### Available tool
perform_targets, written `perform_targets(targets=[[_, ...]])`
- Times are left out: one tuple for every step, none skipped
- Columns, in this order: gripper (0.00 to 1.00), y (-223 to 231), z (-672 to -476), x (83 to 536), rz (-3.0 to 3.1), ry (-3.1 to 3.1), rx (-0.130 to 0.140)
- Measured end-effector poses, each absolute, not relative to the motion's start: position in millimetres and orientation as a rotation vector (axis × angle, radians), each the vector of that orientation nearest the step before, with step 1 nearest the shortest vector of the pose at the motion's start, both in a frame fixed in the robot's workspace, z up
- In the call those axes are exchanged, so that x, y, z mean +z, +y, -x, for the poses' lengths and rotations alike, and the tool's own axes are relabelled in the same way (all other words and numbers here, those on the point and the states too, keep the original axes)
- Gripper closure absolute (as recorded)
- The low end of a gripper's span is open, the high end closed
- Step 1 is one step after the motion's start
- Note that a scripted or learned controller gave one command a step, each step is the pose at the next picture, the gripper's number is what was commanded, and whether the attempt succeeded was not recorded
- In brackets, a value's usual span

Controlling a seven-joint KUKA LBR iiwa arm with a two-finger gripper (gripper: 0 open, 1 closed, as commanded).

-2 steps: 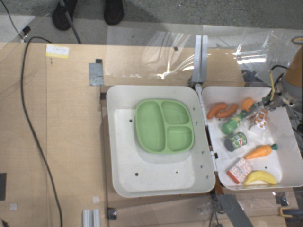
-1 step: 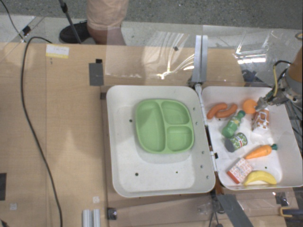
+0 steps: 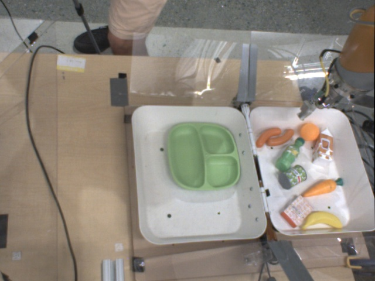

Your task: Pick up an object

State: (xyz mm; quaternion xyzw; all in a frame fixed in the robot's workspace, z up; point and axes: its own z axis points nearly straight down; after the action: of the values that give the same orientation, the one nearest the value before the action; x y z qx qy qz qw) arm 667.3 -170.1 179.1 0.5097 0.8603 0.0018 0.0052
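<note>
The right bin (image 3: 351, 157) holds several toy foods: a red-orange sausage (image 3: 274, 136), an orange ball (image 3: 310, 132), a small white carton (image 3: 323, 146), a green bottle (image 3: 290, 155), a green-labelled can (image 3: 293, 176), a carrot (image 3: 321, 187), a pink box (image 3: 297, 210) and a banana (image 3: 321, 220). My gripper (image 3: 308, 108) hangs over the bin's far edge, just above and behind the orange ball, with nothing seen in it. The orange band of the arm (image 3: 358, 48) rises at the upper right.
The left bin (image 3: 146, 215) carries a green divided plate (image 3: 204, 156). A grey post (image 3: 247, 78) stands between the bins at the back. A black cable (image 3: 41, 157) runs across the bench on the left. A person's leg (image 3: 137, 10) stands behind the bench.
</note>
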Motion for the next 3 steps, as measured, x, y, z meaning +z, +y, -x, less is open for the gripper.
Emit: perform_targets(targets=[[0.0,-170.4,-667.1,178.9,-1.596,2.694,0.005],[0.0,-225.2,-663.6,94.1,-1.644,2.684,-0.005],[1.0,-227.5,-667.0,108.8,-1.632,2.669,-0.003]])
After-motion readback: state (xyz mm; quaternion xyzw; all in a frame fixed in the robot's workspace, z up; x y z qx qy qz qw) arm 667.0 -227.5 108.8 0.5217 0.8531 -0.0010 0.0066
